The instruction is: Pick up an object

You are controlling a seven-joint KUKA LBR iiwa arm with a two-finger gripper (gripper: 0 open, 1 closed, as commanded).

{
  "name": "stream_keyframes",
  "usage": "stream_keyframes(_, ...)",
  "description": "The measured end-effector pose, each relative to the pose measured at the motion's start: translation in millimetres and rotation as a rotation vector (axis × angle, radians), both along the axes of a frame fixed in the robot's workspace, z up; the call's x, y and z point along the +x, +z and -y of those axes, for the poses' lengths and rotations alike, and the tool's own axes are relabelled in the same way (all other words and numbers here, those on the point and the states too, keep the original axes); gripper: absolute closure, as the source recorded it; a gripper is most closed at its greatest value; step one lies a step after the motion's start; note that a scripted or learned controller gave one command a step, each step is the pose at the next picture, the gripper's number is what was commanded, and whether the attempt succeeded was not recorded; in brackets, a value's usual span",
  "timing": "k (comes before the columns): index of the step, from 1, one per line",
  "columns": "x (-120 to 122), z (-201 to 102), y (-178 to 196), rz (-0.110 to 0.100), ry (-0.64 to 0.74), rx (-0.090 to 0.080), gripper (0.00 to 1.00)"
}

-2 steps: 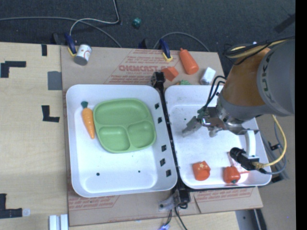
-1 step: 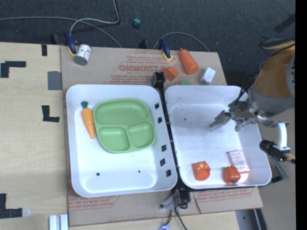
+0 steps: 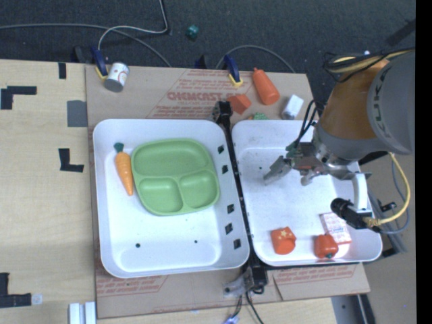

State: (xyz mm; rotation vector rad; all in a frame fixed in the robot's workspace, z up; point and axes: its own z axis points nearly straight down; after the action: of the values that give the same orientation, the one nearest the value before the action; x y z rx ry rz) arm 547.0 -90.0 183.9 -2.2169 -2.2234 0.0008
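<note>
We judge the main risk to be a miss: the two-finger gripper hangs over bare floor in the right white bin, well apart from the small orange-red plastic pepper-like toy and the red round toy near the bin's front wall, so closing here would catch nothing. The red toy also sits beside a white-and-pink packet, which could get nudged or grabbed instead. The grey arm reaches in from the right, wrist bent down, fingers spread apart and holding nothing.

The pincer hangs open and unladen over the right bin.
</note>
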Motion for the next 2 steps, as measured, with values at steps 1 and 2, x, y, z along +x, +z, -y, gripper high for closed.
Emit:
stream_keyframes(1, 109.5, 89.3, -17.3, 0.0, -0.003, -0.003, 0.0)
stream_keyframes(2, 68.1, 3.7, -7.6, 0.001, 0.0, 0.0, 0.0)
